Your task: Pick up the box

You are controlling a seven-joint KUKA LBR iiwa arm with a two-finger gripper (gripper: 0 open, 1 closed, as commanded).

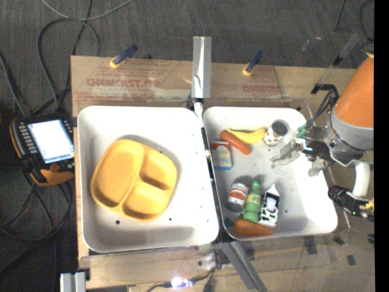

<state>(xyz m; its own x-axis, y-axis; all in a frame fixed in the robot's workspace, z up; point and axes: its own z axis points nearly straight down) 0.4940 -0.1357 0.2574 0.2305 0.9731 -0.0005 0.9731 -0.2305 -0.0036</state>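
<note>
A black and white box (pixel 270 207) lies near the front of the right bin (pixel 316 221), leaning against a green bottle (pixel 252 199). A small carton with an orange and blue label (pixel 222 155) rests by the bin's left wall. My gripper (pixel 299 160) hovers over the right side of this bin, up and to the right of the black and white box and well apart from it. Its fingers (pixel 284 155) stand open with nothing between them.
The right bin also holds a banana (pixel 249 135), a red sausage-like piece (pixel 235 142), a small cup (pixel 278 130), a can (pixel 237 194) and a carrot (pixel 252 228). A yellow divided tray (pixel 135 179) lies in the left bin (pixel 91 126). A handheld pendant (pixel 45 142) sits left of the bench.
</note>
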